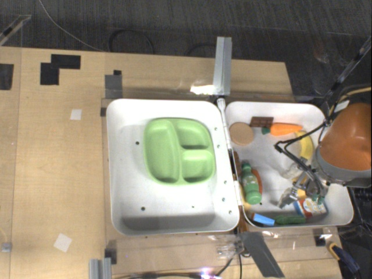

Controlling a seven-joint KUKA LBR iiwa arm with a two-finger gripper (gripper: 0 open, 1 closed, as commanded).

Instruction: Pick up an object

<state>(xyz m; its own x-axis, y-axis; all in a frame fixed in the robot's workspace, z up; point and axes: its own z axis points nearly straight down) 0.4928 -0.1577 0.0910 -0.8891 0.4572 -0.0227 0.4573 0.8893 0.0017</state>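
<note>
- The gripper sits low in the right bin's near corner, among a clutter of small items; I cannot tell what state it is in, or whether it grips anything.
- Risk: crowded pieces may block or slip from a grasp, I judge.
- The bin wall is close by; the open floor lies beside the green bottle.

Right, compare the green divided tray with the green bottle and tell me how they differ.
The green divided tray lies in the left bin, while the green bottle lies in the right bin. The tray is pale green and far larger than the darker green bottle. The tray sits apart from other things; the bottle lies among several small items. Both are green and both rest in a white bin.
</note>
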